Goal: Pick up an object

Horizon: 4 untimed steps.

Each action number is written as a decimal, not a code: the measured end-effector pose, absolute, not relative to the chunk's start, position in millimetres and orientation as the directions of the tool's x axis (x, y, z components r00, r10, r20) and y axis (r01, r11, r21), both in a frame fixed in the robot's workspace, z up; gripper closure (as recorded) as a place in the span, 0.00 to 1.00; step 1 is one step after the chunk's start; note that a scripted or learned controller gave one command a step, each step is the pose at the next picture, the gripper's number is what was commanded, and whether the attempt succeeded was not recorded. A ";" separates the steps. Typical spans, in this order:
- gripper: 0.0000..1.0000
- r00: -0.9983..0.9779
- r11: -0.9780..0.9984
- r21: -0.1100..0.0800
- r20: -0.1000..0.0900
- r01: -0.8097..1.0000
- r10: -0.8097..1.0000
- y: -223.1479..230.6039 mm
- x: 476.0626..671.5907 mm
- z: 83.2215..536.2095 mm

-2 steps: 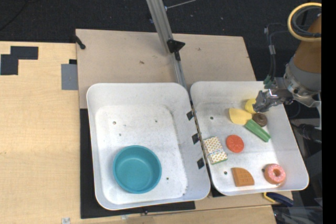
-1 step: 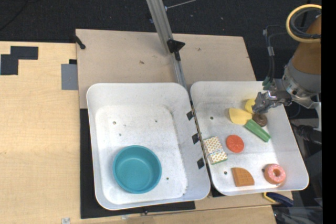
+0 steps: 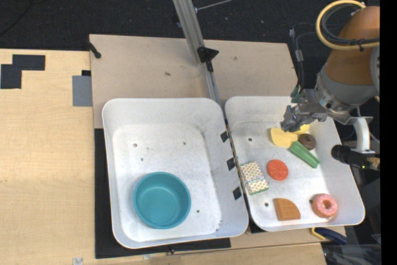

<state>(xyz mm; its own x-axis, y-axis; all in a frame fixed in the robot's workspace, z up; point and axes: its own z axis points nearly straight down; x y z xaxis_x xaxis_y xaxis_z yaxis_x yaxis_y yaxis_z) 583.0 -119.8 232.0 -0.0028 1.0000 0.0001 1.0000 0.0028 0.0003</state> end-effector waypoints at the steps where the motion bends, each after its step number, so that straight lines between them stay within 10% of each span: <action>1: 1.00 -0.003 0.003 0.000 0.000 1.000 1.000 -68.2 585.6 241.6; 4: 1.00 -0.003 0.003 0.000 0.000 1.000 1.000 70.0 591.6 243.4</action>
